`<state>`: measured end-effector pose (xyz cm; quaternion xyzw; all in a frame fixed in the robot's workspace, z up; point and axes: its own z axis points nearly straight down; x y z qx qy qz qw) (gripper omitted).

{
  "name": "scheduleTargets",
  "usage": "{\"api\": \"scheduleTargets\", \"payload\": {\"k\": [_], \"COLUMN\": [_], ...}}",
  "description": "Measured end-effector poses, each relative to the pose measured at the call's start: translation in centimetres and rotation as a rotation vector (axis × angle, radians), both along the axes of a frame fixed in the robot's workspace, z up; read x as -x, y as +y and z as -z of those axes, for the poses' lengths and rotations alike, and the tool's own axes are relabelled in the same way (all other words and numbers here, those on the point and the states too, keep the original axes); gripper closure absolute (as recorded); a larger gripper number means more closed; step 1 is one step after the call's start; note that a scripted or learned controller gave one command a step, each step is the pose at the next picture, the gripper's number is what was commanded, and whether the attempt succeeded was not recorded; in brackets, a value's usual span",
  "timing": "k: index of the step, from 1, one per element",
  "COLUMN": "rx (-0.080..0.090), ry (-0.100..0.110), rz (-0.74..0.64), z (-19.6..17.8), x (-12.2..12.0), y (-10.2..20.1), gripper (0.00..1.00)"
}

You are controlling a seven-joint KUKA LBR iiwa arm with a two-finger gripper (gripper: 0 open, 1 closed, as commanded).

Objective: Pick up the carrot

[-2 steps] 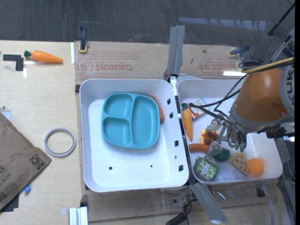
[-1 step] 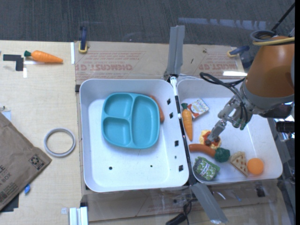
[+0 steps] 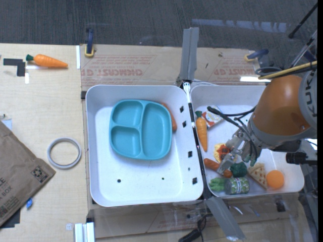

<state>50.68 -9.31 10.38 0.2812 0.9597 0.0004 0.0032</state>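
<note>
**Carrot lies by the divider, gripper low among the toy food**

The long orange carrot with a green top (image 3: 202,131) lies in the right white bin (image 3: 282,99), along its left wall, just beside the divider. The two-finger gripper (image 3: 233,155) hangs low to the carrot's right, apart from it, over a cluster of small toy foods; whether its pincer is spread or clenched cannot be told. The left white bin (image 3: 101,135) holds a turquoise three-compartment plastic plate (image 3: 141,129). Another orange carrot (image 3: 48,61) rests on the bench, far left.
</note>
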Motion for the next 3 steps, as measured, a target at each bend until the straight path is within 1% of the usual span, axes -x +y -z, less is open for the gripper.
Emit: {"api": "scheduleTargets", "payload": {"k": [1, 2, 3], "rx": [0.007, 0.000, -0.001], "ry": [-0.008, 0.005, 0.000], "rz": [-0.390, -0.554, -0.549], "z": [0.9, 1.4, 0.5], "x": [-0.7, -7.2, -7.5], "y": [-0.3, -1.5, -1.5], "gripper": [0.00, 0.00, 1.00]}}
